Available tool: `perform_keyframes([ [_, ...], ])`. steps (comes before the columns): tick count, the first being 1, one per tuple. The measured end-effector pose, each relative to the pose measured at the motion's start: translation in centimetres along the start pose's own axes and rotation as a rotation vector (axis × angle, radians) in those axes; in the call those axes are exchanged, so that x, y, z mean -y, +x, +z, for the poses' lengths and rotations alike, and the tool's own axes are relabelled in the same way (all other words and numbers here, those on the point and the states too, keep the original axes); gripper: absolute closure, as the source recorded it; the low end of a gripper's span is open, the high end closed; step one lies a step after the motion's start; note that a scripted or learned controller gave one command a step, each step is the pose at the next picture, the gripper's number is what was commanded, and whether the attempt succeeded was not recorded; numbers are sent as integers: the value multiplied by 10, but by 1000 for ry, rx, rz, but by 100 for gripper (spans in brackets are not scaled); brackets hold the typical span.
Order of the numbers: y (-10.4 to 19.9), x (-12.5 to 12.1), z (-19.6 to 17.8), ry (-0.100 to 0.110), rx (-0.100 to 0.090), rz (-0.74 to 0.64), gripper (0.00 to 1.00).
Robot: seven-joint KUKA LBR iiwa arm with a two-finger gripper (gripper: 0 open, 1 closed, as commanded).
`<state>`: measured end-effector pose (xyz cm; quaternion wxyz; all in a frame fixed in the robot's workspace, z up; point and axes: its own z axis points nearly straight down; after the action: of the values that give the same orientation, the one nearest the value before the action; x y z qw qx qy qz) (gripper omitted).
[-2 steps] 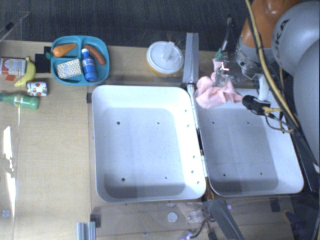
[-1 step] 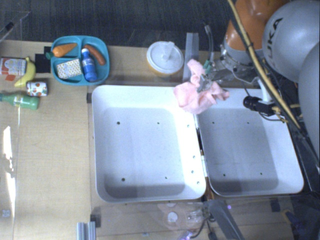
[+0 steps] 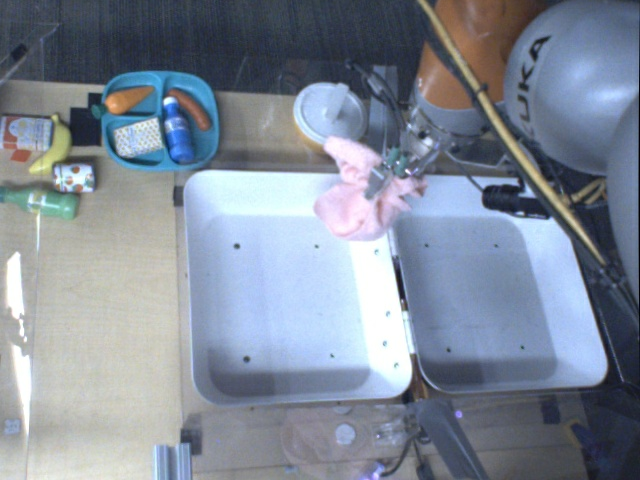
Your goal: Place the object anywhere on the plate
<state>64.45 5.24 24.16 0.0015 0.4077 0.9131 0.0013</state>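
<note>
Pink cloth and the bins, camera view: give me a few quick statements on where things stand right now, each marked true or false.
1. The pink cloth hangs from the gripper, lifted over the far edge of the bins. True.
2. The cloth lies flat in the middle of the right bin. False: it hangs near the seam between the left bin and the right bin.
3. A blue divided tray sits on the bench beyond the left bin. True.
4. A banana lies inside the left bin. False: the banana lies on the bench, left of the tray.
</note>
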Motion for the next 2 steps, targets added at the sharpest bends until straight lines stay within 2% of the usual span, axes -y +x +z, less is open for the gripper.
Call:
perform_keyframes([
  [1,48,-27,-5,-1,0,-403,100],
  [2,90,-52,7,-3,1,-802,100],
])
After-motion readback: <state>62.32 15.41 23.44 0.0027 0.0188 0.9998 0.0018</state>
